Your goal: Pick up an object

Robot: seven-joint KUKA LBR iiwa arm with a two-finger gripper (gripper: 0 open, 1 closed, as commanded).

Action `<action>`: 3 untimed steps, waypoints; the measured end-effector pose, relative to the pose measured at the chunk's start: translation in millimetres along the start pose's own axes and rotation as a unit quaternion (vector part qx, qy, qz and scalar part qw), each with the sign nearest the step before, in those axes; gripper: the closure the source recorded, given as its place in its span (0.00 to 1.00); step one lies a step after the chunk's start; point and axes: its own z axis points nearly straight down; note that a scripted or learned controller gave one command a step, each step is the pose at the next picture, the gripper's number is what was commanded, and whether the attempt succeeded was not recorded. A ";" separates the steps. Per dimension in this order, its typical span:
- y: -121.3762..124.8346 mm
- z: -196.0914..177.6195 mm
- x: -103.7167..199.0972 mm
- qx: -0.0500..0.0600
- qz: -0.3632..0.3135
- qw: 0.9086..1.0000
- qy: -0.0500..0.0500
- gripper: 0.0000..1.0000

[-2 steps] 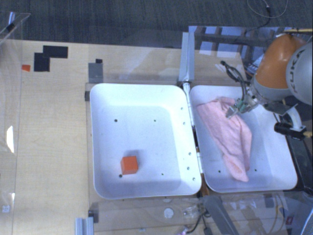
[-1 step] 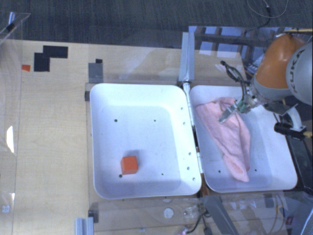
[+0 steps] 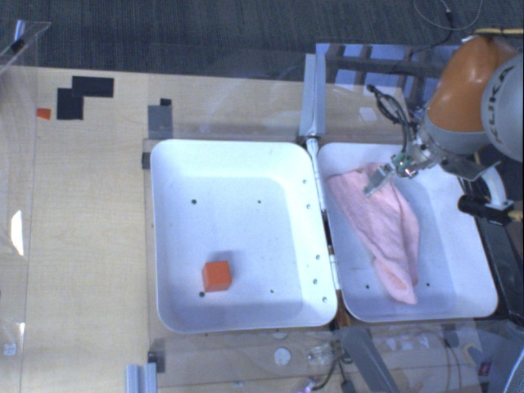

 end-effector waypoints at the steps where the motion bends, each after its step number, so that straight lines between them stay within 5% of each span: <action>1: 4.4 -53.7 61.9 0.000 -0.037 0.999 0.000 0.00; 2: -55.0 38.8 -12.1 0.004 0.031 1.000 0.002 0.00; 3: -4.5 60.0 10.3 0.000 -0.042 0.999 0.001 0.00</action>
